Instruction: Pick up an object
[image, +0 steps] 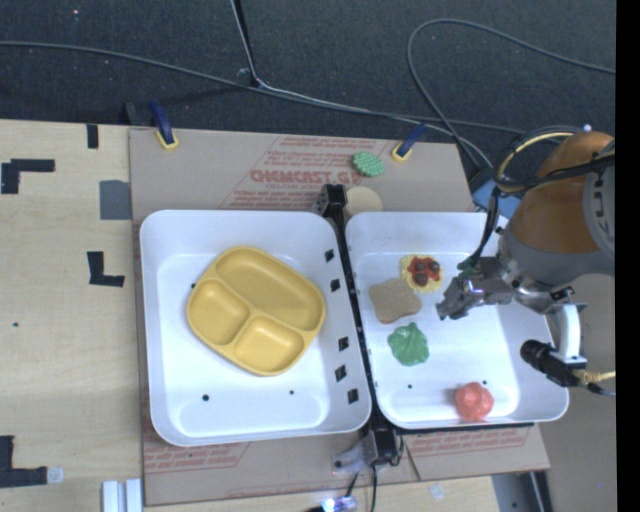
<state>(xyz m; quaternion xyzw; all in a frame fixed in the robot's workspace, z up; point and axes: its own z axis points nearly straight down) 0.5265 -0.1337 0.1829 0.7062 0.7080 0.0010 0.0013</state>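
Arm (560, 215) low over right bin (520, 400)

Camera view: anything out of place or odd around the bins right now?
One small green piece lies on the cardboard behind the bins, outside both. The yellow tray sits askew in the left bin. Nothing looks spilled or damaged.

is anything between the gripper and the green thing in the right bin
Nothing visible. The gripper hangs over the right bin, and the green piece lies just down and left of it on bare bin floor. The tan piece and the yellow-and-red piece lie off that line.
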